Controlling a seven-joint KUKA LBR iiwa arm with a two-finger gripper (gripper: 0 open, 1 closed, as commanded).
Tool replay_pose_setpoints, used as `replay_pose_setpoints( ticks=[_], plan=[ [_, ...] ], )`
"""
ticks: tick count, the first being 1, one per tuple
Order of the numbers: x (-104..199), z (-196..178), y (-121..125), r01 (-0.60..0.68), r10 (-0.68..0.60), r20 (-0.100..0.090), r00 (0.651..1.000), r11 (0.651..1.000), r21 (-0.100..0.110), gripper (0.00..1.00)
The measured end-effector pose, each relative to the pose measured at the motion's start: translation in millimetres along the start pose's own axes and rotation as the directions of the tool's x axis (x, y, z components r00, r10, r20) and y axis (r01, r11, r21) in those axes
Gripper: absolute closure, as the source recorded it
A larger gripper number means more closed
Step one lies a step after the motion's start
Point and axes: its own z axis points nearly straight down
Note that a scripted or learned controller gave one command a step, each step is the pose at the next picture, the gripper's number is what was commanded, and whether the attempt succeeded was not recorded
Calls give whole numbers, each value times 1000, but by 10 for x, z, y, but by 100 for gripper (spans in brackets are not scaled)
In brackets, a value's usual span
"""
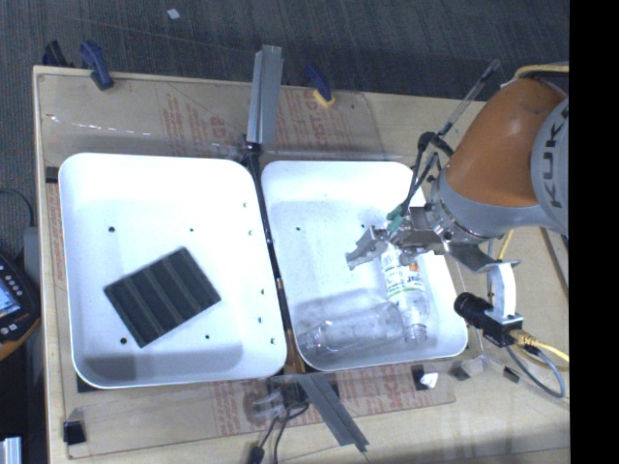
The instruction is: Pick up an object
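Observation:
In the right bin (pixel 319 187), a small clear bottle with a white label (pixel 405 286) lies near the right wall, its neck pointing up towards the gripper. A larger clear bottle (pixel 354 333) lies on its side along the bin's front wall. A flat black ribbed pad (pixel 162 296) rests in the left bin (pixel 145 177). My gripper (pixel 382 245) hangs low over the right bin, at the top end of the small bottle. Whether it touches or holds the bottle is hidden by the wrist.
A grey metal bar (pixel 263 95) stands at the back between the bins, with blue clamps (pixel 95 64) on the far bench edge. A black fitting with cables (pixel 488 319) sits right of the right bin. A handheld device (pixel 12 300) lies at the left edge.

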Motion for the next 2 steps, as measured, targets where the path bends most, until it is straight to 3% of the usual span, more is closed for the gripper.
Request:
replay_pose_setpoints(
  ticks=[1, 2],
  plan=[
    [-640, 52, 385, -11, 11, 2, 1000, 1000, -2, 0],
    [-608, 534, 467, 74, -74, 0, 997, 997, 1, 0]
  ],
)
